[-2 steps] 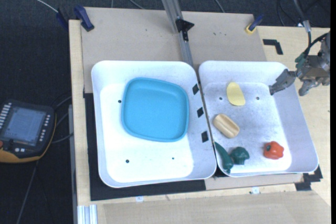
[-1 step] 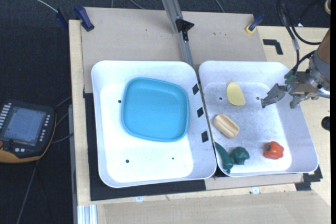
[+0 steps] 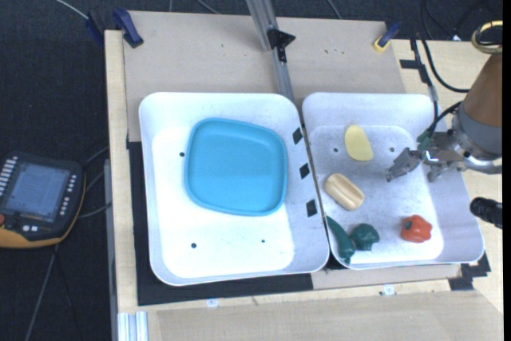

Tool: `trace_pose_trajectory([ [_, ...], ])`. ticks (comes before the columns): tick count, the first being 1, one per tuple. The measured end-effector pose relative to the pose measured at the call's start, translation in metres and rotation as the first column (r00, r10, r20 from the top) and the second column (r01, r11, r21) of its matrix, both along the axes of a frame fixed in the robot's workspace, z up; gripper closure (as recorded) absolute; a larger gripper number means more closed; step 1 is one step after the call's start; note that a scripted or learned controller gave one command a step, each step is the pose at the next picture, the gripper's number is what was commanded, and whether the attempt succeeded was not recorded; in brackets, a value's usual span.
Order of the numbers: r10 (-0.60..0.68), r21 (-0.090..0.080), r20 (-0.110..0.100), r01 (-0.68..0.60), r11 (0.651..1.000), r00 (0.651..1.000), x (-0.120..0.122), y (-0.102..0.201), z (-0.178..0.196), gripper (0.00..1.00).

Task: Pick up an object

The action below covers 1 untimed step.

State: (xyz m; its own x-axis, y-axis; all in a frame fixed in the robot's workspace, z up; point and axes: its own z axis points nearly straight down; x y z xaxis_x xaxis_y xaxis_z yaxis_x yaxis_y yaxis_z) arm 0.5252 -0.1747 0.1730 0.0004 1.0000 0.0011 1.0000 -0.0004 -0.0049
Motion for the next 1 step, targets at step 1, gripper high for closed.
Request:
trace_pose_trajectory([
  [1,0.001,0.0,0.0,-0.001,1.0,1.0,0.0044,0.0008,-0.0608,0.0],
])
